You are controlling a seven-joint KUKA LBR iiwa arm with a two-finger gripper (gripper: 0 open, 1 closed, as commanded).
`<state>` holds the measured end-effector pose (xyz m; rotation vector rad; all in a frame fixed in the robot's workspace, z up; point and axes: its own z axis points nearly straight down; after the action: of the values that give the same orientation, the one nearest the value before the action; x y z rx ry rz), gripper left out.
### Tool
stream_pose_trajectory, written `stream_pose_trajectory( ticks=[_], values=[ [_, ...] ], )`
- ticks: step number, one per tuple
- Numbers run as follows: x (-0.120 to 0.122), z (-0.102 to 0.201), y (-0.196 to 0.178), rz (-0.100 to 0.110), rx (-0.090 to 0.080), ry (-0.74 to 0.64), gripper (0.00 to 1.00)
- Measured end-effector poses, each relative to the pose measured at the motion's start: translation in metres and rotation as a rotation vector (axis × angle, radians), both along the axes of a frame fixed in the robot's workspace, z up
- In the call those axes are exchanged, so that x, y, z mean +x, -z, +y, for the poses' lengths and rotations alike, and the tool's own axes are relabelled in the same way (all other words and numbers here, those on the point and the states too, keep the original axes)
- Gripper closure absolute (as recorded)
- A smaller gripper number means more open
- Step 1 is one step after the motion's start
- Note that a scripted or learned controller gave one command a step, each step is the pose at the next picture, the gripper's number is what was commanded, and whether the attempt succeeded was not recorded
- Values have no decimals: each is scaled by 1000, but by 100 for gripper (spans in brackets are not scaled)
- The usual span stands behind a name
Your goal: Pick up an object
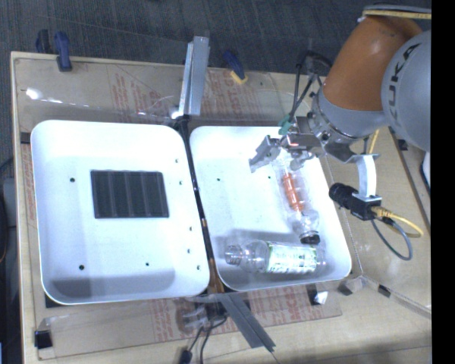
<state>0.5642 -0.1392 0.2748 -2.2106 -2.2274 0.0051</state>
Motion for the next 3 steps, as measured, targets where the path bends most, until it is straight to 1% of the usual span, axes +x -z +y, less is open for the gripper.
stream_pose_trajectory(
  ticks=[1, 2, 3],
  values=[
    [-19, -37, 1, 0, 0, -5, 0],
    [28, -63, 73, 0, 2, -206, 0],
    [44, -69, 77, -6, -1, -242, 0]
  ],
)
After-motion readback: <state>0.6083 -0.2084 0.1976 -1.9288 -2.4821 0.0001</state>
